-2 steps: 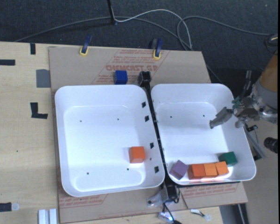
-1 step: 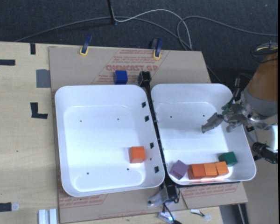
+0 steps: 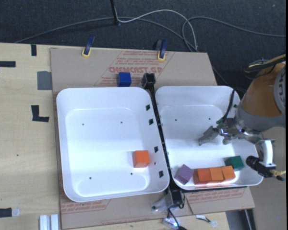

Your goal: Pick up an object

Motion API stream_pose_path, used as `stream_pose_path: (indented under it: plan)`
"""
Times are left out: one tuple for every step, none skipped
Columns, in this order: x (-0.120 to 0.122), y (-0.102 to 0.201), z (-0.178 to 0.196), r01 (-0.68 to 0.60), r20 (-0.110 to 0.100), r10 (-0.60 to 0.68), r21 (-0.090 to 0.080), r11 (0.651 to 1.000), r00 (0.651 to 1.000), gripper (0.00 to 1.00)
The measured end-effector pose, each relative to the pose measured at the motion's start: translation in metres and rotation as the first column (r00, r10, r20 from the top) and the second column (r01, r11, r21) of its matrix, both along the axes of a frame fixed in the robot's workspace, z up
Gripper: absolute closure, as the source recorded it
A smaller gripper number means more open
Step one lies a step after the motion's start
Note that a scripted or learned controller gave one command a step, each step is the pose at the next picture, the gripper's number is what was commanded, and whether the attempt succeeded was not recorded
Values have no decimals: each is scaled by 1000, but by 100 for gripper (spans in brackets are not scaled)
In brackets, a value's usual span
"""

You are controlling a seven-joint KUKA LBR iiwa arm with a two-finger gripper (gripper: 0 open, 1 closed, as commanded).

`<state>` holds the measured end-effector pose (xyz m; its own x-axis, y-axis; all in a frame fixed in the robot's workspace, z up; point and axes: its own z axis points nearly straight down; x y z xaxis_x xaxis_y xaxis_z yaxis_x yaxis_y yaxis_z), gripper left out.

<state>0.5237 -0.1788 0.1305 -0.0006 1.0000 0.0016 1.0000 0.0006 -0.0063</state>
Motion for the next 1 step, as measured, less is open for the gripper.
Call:
stream_pose_path:
  plan:
    - [1,0,13,0,5,0,-1,1000,1000,100]
